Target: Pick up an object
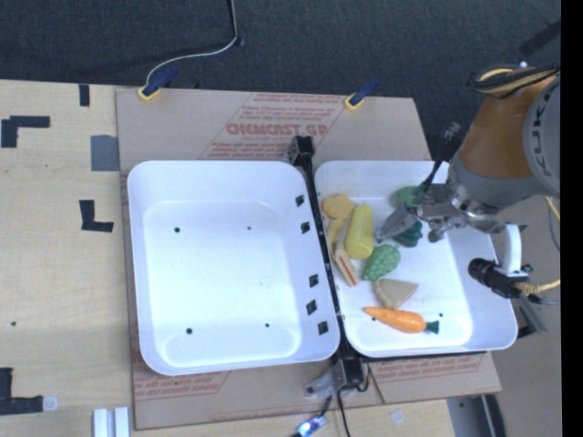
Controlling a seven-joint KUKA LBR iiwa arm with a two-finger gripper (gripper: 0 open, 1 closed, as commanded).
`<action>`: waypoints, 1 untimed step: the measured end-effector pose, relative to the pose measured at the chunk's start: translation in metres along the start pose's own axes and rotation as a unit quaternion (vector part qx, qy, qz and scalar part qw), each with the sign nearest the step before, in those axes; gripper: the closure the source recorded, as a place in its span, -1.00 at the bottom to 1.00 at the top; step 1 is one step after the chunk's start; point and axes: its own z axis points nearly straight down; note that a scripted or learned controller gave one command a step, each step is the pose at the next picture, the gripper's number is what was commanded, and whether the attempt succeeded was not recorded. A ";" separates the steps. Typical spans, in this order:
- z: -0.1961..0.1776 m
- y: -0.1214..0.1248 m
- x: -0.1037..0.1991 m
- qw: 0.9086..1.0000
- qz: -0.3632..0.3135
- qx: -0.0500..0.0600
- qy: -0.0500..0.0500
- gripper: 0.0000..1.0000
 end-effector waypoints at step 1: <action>0.109 -0.022 -0.002 1.000 0.001 0.002 -0.001 -1.00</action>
